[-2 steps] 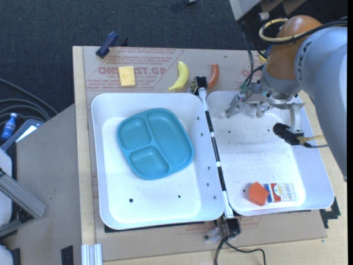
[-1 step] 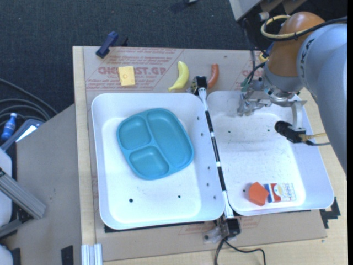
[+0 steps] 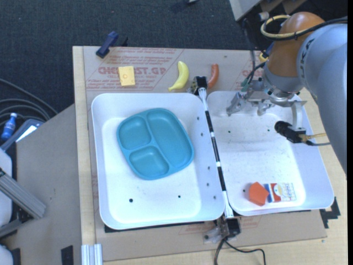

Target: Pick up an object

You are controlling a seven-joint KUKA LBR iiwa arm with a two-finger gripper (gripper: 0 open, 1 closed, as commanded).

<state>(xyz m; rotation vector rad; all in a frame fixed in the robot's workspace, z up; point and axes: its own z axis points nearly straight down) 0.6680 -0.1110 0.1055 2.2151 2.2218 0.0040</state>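
While the grey arm's two-finger claw (image 3: 249, 105) hangs over the far end of the right white bin (image 3: 314, 164), its fingers stand spread apart with nothing between them. Well apart, near that bin's front edge, an orange block (image 3: 256, 193) touches a small white printed carton (image 3: 282, 192) (lying flat); a blue sectioned plastic tray (image 3: 155, 142) fills the left white bin (image 3: 105, 164).
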